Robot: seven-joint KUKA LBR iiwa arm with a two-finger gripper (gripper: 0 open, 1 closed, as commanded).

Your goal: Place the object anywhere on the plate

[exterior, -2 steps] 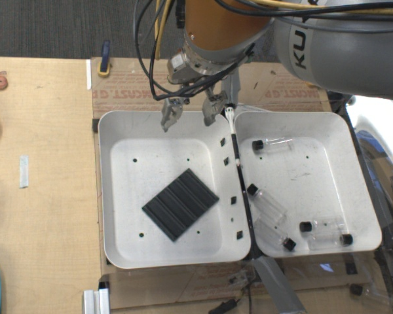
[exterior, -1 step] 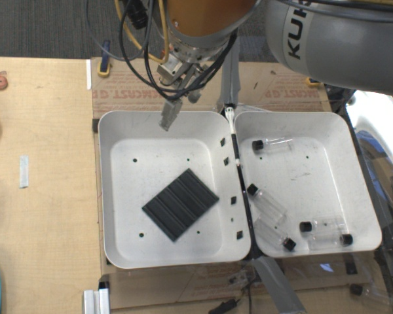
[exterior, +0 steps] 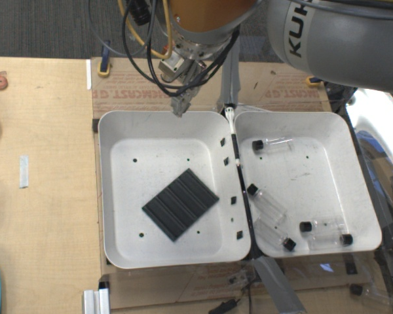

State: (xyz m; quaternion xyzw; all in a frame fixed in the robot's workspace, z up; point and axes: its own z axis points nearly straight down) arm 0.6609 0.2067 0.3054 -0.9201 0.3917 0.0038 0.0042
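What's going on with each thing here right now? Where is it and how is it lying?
Dark ribbed plate: lying flat in the left bin, turned diagonally, nothing on it.
Clear tubes with black caps: lying on their sides, scattered in the right bin.
Gripper: raised over the left bin's far rim, carrying nothing.

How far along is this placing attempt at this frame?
Nothing looks placed: the dark ribbed plate in the left bin carries nothing. The gripper hovers over that bin's far rim. The clear vials lie in the right bin, so picking and placing remain.
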